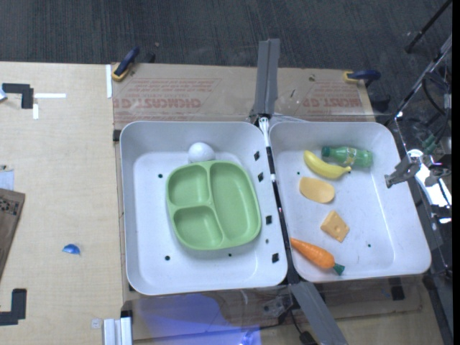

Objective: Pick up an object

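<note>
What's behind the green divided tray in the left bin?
A white ball sits against the far edge of the green tray; the tray rim hides its lower part. Whatever lies under the tray is covered.

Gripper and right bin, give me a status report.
Gripper at right bin edge, holding nothing. Banana, cheese, carrot untouched. Path clear.

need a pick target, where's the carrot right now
The carrot lies in the right bin, in its near left corner against the wall, just below the cheese wedge.
</note>
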Motion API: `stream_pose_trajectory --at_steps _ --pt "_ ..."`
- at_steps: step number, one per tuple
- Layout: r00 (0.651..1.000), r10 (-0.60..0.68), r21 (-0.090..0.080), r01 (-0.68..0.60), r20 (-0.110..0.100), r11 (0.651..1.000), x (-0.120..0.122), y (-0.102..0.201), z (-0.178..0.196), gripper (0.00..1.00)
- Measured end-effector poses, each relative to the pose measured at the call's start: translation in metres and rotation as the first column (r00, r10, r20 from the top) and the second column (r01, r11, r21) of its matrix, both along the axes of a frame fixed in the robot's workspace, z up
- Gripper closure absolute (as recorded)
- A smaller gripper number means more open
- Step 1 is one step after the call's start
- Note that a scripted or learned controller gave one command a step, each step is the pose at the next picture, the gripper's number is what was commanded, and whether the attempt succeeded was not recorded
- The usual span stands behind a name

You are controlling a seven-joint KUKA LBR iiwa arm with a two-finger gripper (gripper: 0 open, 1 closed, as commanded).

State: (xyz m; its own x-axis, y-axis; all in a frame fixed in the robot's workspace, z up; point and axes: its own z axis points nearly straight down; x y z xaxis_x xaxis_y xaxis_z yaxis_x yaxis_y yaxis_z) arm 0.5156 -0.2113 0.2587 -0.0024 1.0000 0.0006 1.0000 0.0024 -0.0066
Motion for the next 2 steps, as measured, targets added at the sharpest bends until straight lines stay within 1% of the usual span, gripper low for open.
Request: stream_pose_trajectory --at_steps 1,2 --pt "0.999 -0.033 0.000 0.033 0.000 0.999 0.033 0.040 -0.129 0.00" --pt "0.996 0.084 0.001 -0.084 0.002 0.996 -0.005 0.088 -0.170 0.00"
